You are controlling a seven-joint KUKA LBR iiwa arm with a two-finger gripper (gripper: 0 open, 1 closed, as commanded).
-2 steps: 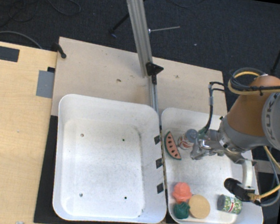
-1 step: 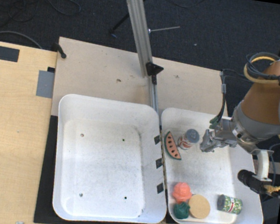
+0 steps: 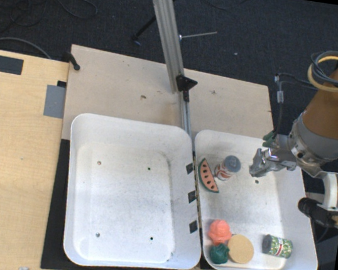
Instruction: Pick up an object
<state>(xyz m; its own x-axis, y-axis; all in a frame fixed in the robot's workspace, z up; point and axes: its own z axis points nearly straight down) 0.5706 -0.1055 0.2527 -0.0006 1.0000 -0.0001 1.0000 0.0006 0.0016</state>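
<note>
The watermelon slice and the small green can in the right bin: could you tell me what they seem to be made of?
The watermelon slice looks like moulded plastic, matte, with flat red and green colour and dark seed marks. The green can, lying on its side, seems metal or plastic with a printed label; its pale end hints at metal, but the picture leaves that open.

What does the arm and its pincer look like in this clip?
The arm is thick and rounded: an orange band above a grey wrist section. Black and yellowish cables loop over its top. The pincer is small, metallic grey, on a dark mount.
</note>
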